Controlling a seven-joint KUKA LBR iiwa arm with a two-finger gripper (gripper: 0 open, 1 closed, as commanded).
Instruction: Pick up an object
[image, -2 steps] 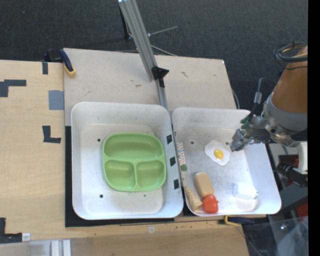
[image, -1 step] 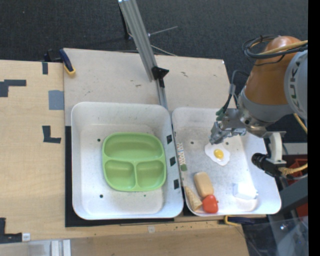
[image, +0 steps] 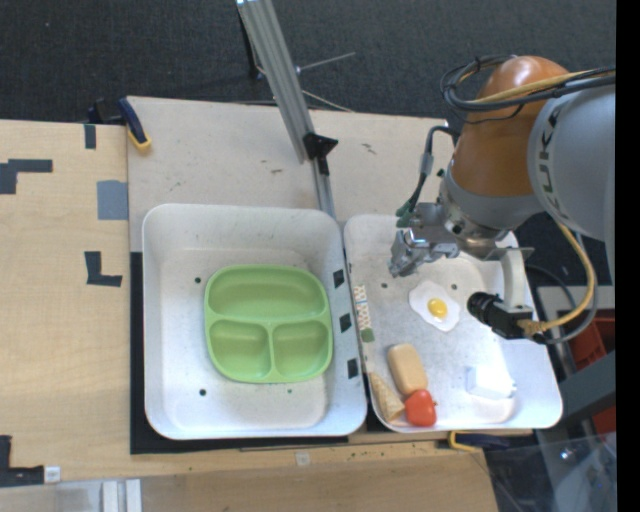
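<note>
In the right bin (image: 380, 235) lie a fried egg (image: 436, 306), a tan bread-like block (image: 406, 367), a red tomato (image: 421, 408), a long seeded cracker stick (image: 363, 312) along the left wall, a wafer-like piece (image: 386, 396) and a pale clear object (image: 490, 381). My gripper (image: 404, 257) hangs over the upper left of this bin, above and left of the egg. Nothing shows between its fingers.
The left bin (image: 170, 300) holds a green divided plate (image: 268, 322). A metal pole (image: 285, 90) slants down to the bins' shared back edge. The arm's grey body and cables (image: 520, 300) cover the right bin's right side.
</note>
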